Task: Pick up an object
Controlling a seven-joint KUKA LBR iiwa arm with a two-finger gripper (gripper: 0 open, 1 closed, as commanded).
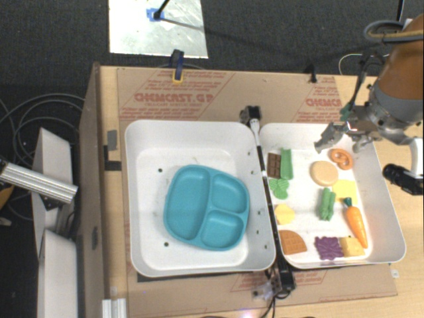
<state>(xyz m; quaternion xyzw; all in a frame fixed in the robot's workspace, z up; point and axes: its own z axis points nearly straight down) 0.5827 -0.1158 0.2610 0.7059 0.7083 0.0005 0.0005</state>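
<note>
Toy foods in the right bin (391, 207), pretzel (341, 158) upper right, carrot (356, 224) lower right, purple grapes (326, 247) near bottom edge

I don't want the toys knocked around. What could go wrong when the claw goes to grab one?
The claw hovers over the pretzel, close to the bin's back wall, so it might bump that. The pretzel lies beside the round cookie, so the claw may nudge or pinch both.

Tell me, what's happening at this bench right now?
A robot arm reaches in over the right bin, which holds toy foods. Its gripper hangs with fingers spread above the pretzel, holding nothing. The left bin holds a blue divided plate. Nothing has been picked up yet.
</note>
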